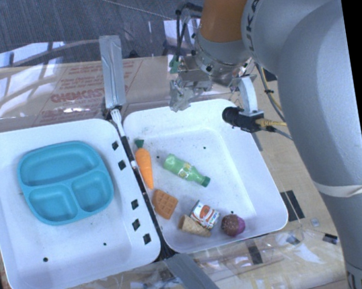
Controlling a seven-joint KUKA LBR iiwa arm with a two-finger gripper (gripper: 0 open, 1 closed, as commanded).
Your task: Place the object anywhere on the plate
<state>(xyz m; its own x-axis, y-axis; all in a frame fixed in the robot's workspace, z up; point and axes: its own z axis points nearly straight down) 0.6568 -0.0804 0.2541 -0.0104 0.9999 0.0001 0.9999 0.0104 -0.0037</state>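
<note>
One plate [64, 180]; six food items, right bin [242, 165].

smooth glossy blue plastic plate [64, 181], matt white speckled bins [23, 267], shiny green plastic bottle [185, 171], brown cardboard [148, 84]

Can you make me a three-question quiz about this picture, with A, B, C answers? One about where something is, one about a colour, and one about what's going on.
1. Where is the carrot?
A. on the plate
B. in the right bin, by its left wall
C. on the bench

2. What colour is the plate?
A. blue
B. red
C. yellow

3. Where is the gripper?
A. over the right bin's far rim
B. down on the plate
C. among the food

Answers: 1 B, it lies along the right bin's left wall. 2 A, the plate is light blue. 3 A, it hangs over the far rim.
</note>
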